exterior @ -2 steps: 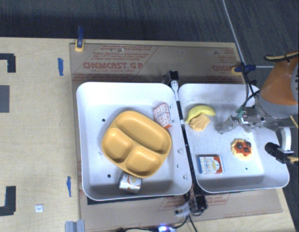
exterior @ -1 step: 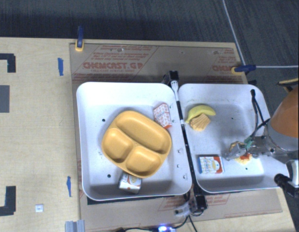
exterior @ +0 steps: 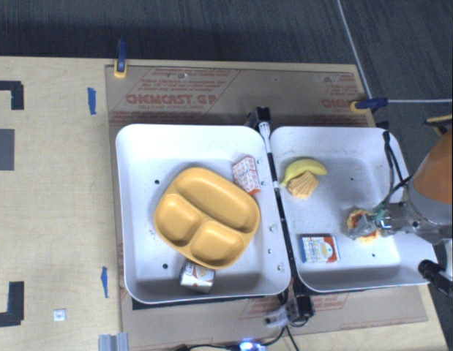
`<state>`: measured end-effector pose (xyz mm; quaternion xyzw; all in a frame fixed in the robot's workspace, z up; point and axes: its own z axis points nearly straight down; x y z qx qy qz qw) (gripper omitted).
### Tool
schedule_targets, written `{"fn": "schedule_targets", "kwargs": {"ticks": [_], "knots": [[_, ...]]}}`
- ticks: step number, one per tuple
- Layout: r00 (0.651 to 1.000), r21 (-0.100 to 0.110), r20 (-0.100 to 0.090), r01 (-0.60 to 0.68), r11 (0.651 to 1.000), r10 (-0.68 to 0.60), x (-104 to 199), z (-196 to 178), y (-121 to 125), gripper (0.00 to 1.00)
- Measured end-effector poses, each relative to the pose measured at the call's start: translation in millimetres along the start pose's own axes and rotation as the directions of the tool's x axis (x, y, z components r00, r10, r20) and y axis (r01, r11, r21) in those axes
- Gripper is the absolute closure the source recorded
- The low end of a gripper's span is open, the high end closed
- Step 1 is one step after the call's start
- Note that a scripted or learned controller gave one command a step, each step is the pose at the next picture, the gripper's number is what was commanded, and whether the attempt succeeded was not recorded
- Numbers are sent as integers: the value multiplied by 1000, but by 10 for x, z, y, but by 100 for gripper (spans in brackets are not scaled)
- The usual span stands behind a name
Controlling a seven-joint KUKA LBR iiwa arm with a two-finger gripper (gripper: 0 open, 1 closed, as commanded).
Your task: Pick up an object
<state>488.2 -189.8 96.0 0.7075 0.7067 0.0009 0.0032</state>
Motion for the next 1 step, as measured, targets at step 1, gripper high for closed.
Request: {"fn": "schedule_targets", "kwargs": {"ticks": [1], "knots": [[1000, 4, -3, 3, 1000, -3, 1032, -947, -75, 100]]}}
